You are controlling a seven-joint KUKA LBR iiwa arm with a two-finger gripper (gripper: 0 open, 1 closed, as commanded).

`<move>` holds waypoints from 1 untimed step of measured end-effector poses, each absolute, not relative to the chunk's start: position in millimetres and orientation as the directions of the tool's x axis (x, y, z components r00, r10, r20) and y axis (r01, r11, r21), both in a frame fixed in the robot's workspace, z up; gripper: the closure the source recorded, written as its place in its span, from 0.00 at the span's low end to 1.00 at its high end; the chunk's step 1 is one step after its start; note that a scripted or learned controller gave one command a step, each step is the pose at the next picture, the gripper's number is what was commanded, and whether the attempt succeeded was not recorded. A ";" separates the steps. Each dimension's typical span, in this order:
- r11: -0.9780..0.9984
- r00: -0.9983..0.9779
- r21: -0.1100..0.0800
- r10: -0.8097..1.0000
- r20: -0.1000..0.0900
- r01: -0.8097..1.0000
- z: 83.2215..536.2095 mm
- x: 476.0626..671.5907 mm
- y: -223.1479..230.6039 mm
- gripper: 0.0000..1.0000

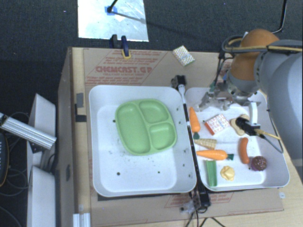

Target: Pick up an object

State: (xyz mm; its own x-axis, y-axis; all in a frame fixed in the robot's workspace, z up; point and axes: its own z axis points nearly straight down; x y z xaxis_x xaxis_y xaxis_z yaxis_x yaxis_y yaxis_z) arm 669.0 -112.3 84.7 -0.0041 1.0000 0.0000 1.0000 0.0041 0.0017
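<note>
Far to the left of the end effector [216, 100], a green divided plate [144, 126] is lying in the left bin [102, 174] on the desk [123, 70]. Just down and left of the end effector, an upright carrot [194, 119] is resting along the left wall of the right bin [279, 176]. The end effector is hanging over the far end of that bin; whether it is apart or together cannot be told. Directly below it a red-and-white box [217, 123] is sitting apart from it. Further below, a cone [204, 143], a second carrot [213, 154] and a green piece [211, 172] are lying close together, with a yellow piece [227, 173] just beside the green one. Down and right of the end effector, a sausage [243, 150] is lying near a dark red ball [258, 163].
</note>
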 end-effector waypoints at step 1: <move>0.002 -0.002 0.003 1.000 -0.002 1.000 85.4 669.2 -158.8 0.00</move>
